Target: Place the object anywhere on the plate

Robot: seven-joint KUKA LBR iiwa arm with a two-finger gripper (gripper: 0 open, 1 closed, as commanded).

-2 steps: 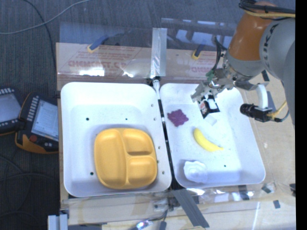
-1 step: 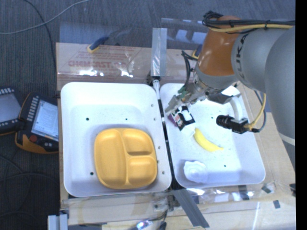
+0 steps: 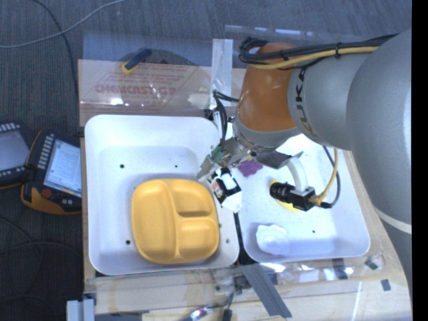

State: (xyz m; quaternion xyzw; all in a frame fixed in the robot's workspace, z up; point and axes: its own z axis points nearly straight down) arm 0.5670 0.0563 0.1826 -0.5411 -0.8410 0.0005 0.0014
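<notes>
Gripper (image 3: pixel 224 179) hung over divider between bins, just beside yellow plate (image 3: pixel 176 220); opening and load unreadable. Purple object (image 3: pixel 250 168) lay in right bin (image 3: pixel 348 243) under the wrist, apparently ungrasped. Needed a confirmed pinch first, then a clean lift over divider onto plate.

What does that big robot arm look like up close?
The arm is bulky, rounded and grey, with a glossy orange band above the wrist. Dark lettering runs up beside the band. Black and yellow cables drape over the top. Its small claw is dark with white parts.
</notes>
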